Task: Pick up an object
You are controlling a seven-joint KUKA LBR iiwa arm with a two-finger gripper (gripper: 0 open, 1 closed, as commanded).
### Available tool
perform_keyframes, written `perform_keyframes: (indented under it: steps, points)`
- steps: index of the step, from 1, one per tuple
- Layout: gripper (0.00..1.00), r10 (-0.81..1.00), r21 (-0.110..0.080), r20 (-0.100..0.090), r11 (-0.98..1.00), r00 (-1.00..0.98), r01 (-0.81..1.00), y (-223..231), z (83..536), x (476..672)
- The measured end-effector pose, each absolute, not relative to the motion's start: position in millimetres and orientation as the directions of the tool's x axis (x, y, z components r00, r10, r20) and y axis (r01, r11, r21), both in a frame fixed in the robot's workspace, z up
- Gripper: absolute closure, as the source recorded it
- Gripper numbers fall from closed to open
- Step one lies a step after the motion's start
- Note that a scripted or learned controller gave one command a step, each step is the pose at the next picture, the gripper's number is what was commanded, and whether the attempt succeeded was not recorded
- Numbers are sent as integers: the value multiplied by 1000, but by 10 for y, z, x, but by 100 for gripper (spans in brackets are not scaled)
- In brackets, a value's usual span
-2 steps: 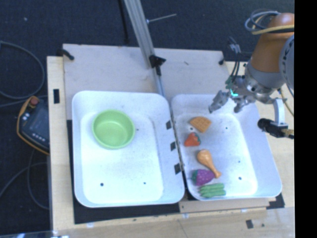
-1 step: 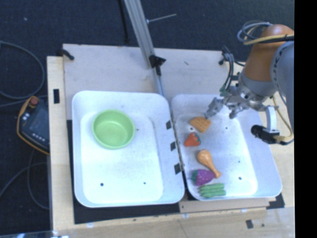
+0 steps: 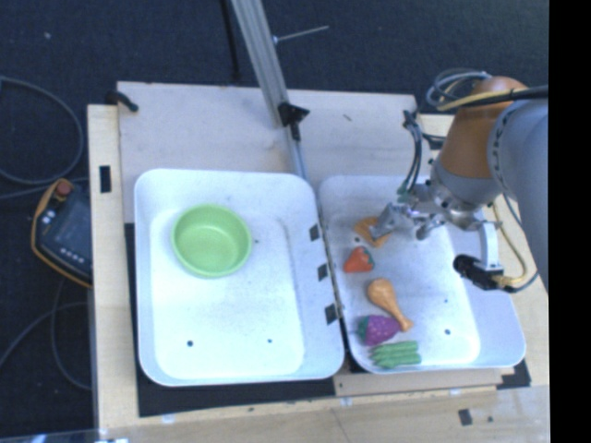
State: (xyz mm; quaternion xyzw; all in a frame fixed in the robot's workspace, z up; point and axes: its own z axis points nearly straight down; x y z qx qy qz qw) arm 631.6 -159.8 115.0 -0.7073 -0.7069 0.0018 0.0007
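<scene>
Pale wood counter (image 3: 212, 127), the largest item on my list, carrying two shallow white bins side by side. Left bin (image 3: 231, 340): one light green bowl (image 3: 212, 239), upright, in its upper left part. Right bin (image 3: 480, 335): holds all the small toy foods. Grey arm (image 3: 522, 164) with its orange band, entering from the right and reaching down over the upper part of the right bin. Hand (image 3: 406, 218) at the arm's end, low over the bin's upper middle; from my screen I cannot tell whether it is parted or closed, and I see nothing plainly gripped. Candidates for picking, in order of size: tan drumstick (image 3: 388, 301), lying at a slant near the bin's middle; purple grape bunch (image 3: 377, 329), just below the drumstick's lower end; green bean pod cluster (image 3: 395, 353), beside the grapes near the bin's lower wall; red-orange vegetable (image 3: 359, 260), left of centre near the divider; small orange piece (image 3: 369, 230), just beside the hand's left end, contact unclear.
</scene>
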Motion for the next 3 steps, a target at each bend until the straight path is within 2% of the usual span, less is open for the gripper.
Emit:
perform_keyframes:
  steps: [1, 2, 3]
  points:
    - [0, 1000, 6, -2, -2, 2, 1000, -1614, 1070, 6347]
    - [100, 1000, 12, -2, -2, 2, 1000, -1622, 1201, 6364]
    - [100, 1000, 6, -1, 3, -3, 1000, -1556, 1682, 6352]
